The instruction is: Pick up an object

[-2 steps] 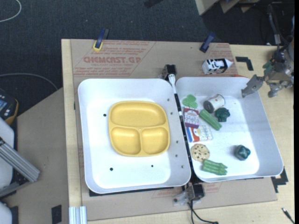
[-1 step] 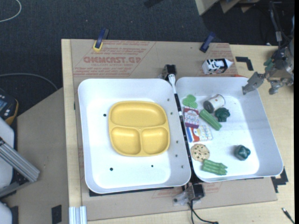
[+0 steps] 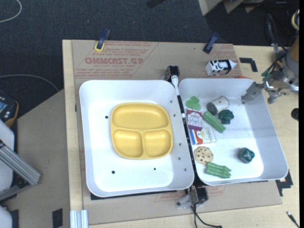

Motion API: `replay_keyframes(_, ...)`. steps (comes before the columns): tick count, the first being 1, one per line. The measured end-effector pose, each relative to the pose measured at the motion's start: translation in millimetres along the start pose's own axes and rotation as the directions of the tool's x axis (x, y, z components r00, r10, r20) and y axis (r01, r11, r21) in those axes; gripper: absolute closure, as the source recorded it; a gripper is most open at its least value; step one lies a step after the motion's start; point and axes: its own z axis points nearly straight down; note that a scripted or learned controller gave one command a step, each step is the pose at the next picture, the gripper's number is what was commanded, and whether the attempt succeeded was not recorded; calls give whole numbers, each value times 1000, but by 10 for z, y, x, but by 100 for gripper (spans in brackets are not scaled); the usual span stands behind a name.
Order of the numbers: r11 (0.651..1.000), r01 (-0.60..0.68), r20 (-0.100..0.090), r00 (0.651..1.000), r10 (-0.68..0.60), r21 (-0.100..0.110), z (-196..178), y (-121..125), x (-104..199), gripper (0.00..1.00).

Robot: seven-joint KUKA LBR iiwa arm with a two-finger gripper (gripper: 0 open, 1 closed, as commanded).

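We couldn't tell the pincer (image 3: 250, 94) opening; items (image 3: 212, 121) sat crowded, so a grab risked snagging neighbours.

Yellow tray (image 3: 141, 130) in white bin (image 3: 92, 141); green pepper (image 3: 246, 155); black-and-white cow carton (image 3: 221, 67).

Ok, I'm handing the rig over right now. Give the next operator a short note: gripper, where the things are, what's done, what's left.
Gripper: at the right bin's far right edge, above the rim, nothing between its fingers.
Right bin holds the objects: cookie, green bundle, dark green piece, snack packet, broccoli, small can.
Left bin: yellow divided plate.
Done: nothing picked.
Left: descend on one object, grasp, lift.
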Motion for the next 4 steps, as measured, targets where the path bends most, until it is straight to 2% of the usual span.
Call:
replay_keyframes(2,1000,2,0,1000,-2,-2,846,-10,37,0)
replay_keyframes(3,1000,4,-6,1000,-4,-4,1093,9,80,0)
replay_keyframes(4,1000,4,-1,1000,-4,-7,978,9,61,100)
